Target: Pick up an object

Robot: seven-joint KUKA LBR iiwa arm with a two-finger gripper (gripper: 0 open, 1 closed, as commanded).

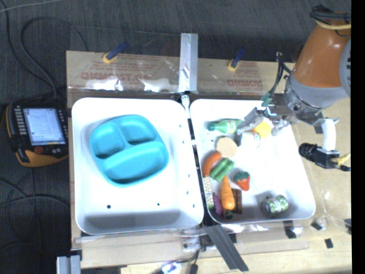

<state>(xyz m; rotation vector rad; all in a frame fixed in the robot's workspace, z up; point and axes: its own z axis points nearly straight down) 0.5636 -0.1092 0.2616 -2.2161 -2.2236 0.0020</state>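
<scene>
My gripper (261, 124) hangs over the back of the right bin (296, 170), open, with its fingers spread. A small yellow object (263, 129) lies between and below the fingertips, and I cannot tell whether they touch it. To its left lie a green bottle (222, 125) and a round beige piece (227, 147). Nearer the front are an orange-red vegetable (210, 162), a green cucumber (223, 168), a carrot (227, 194), a strawberry (243, 179) and a small can (275, 204).
The left bin (91, 210) holds a blue divided plate (130, 147). A purple piece (214, 203) lies against the wall between the bins. A handheld pendant (37, 130) sits left of the bench, and a black cable fitting (316, 153) juts over the right bin's rim.
</scene>
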